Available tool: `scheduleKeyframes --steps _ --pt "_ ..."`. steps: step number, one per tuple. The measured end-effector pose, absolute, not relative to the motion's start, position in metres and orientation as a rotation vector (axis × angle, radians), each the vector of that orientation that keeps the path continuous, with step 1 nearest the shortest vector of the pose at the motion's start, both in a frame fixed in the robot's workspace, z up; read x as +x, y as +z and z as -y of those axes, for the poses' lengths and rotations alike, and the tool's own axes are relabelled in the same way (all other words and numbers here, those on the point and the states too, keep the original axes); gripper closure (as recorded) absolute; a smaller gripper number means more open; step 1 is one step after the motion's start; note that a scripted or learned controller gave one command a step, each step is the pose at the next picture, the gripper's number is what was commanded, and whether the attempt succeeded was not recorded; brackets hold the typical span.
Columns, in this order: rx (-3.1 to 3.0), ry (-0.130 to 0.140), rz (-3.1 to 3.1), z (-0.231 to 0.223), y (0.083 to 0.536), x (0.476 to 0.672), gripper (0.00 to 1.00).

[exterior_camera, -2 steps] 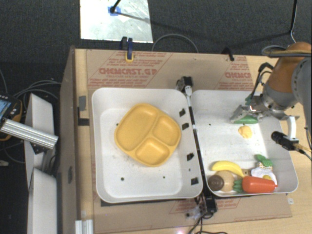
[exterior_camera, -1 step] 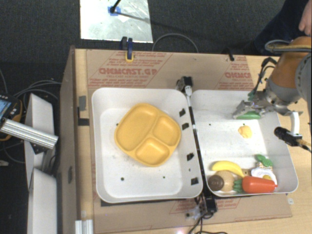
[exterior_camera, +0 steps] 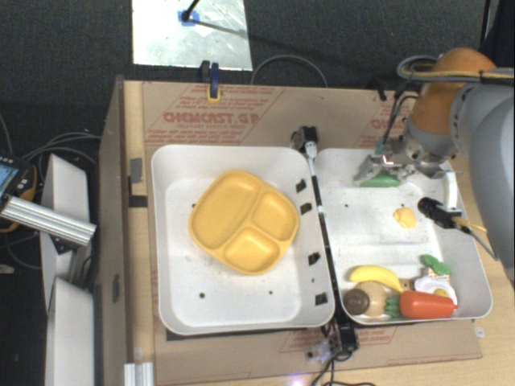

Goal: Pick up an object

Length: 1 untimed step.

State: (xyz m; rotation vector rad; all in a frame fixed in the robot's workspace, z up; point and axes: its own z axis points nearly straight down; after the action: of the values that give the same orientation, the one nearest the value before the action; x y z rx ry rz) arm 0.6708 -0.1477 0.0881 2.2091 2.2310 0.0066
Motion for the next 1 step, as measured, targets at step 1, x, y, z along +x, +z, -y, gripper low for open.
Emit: scheduleKeyframes --steps 1 --pt "2.201 0.016 -2.234 0.0419 0.1921 0.6525 1.0"
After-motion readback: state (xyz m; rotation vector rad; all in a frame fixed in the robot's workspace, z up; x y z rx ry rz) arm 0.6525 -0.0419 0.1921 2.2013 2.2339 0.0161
